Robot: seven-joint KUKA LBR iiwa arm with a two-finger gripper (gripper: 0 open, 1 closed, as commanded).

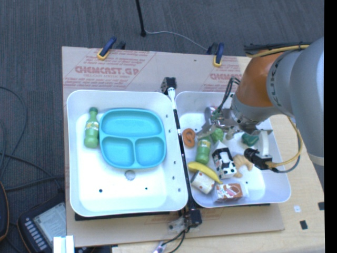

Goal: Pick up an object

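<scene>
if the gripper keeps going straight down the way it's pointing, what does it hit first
Probably the green bottle lying in the right bin, just below the gripper. Depth is hard to judge from this slanted view.

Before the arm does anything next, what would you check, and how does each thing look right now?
1. Tool over the right bin, where the toys lie: ok.
2. Something within its reach: ok; a green bottle lies just below it, an orange ring beside that.
3. Anything held between the fingers: cannot tell.
4. Room around the target: not ok; the banana, the cow-patterned toy and a small carton crowd that bin.
5. Left bin undisturbed: ok; blue tray flat, second bottle beside it.
</scene>
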